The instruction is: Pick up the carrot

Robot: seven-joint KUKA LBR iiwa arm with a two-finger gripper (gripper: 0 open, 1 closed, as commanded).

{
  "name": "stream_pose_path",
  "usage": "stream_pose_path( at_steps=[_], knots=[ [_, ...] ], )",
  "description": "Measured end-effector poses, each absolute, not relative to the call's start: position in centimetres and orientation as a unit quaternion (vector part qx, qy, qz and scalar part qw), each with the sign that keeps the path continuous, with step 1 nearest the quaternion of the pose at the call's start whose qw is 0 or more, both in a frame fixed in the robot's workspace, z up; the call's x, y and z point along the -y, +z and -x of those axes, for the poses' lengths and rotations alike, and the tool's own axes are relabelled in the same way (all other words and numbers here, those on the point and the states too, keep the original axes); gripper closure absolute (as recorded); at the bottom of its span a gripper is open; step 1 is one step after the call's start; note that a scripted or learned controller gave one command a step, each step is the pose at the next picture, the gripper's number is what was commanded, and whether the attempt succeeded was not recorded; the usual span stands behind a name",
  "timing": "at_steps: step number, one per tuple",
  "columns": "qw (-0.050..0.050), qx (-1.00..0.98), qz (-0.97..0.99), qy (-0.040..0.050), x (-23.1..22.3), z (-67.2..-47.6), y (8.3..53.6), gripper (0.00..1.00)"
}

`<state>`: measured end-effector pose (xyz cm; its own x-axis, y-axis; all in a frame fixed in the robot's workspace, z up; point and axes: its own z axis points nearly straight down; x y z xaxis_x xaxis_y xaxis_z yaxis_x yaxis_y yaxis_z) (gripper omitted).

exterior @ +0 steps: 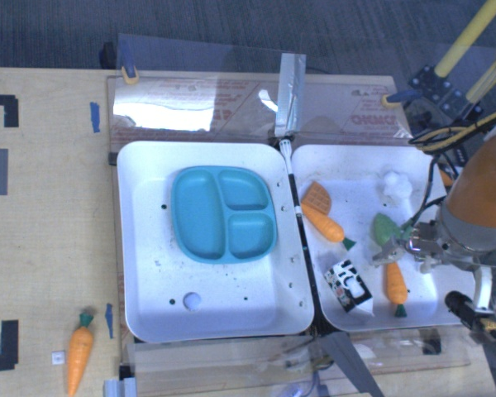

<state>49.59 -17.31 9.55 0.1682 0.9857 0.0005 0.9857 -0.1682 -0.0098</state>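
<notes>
Two carrots lie in the right bin [360, 157]. One carrot [324, 223] rests slanted near the bin's left wall, green tip pointing right. A shorter carrot [395, 284] lies near the front right, green end toward the front rim. My gripper [399, 250] hovers just above this shorter carrot, at the end of the grey wrist [467, 242] that comes in from the right. Nothing shows as held. A third carrot [79, 354] lies on the bench outside the bins, at the front left.
A blue divided plate [225, 213] sits in the left bin [140, 246]. The right bin also holds an orange waffle piece [317, 195], a green item [386, 227] beside the gripper, a white lump [396, 184] and a black-and-white box [348, 284].
</notes>
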Motion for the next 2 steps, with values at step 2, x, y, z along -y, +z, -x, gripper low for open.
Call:
stream_pose_path(
  at_steps=[2],
  knots=[
    [0.0,0.655,0.756,-0.0024,7.8,-53.5,18.9,1.0]
  ],
)
